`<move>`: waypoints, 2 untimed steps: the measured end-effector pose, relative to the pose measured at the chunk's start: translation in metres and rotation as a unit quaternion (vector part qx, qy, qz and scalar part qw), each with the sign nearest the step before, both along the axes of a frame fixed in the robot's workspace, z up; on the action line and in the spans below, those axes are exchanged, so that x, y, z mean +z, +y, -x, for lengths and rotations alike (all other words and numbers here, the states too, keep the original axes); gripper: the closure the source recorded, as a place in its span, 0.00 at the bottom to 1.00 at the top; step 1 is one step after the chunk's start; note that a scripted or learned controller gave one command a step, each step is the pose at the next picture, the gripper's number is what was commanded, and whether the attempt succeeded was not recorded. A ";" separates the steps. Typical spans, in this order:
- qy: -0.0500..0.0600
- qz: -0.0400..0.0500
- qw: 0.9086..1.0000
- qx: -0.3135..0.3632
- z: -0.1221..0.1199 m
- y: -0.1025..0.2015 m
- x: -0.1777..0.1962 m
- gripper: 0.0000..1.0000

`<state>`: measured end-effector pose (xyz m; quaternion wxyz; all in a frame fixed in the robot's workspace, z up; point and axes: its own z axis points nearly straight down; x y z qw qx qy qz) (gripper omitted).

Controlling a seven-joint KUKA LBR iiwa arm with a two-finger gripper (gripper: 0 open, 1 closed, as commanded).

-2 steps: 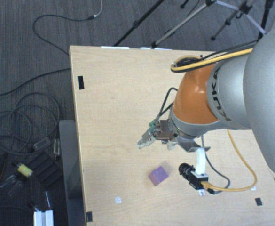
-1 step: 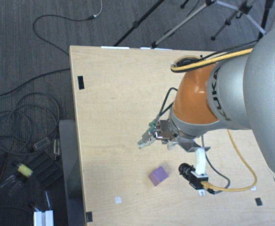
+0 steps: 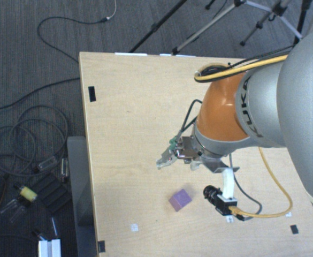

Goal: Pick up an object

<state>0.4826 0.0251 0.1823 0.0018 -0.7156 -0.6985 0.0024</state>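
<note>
A: Starting at the left, there is only dark carpet with loose cables (image 3: 22,138), then the pale wooden board (image 3: 129,111) begins. What is there to pick up?

B: One small purple block (image 3: 180,199), lying flat on the board near its lower edge, turned a little so its corners point off-square. Nothing else sits close to it.

A: How do you expect it to handle?

B: My guess is light and stiff, perhaps foam or plastic, with dull faces that should not slip much. It looks unlikely to break. Being so small and light, it could skid or tip if one finger touches before the other.

A: So where to take hold?

B: Across two opposite side faces, low down and centred, with the fingers turned to match the block's skewed angle.

A: And further right, the gripper (image 3: 166,158)?

B: It hangs above and slightly left of the block, well apart from it, below the orange band of the arm (image 3: 226,111). I cannot tell how wide its pincer stands; the tips blur together. Nothing is visible between them, so the block is untouched.
</note>
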 end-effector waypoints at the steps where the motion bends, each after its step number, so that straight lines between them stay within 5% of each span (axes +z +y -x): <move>1: -0.002 0.000 0.999 0.052 -0.001 -0.018 0.013 0.00; 2: 0.000 0.000 0.997 0.078 0.000 -0.028 0.000 0.00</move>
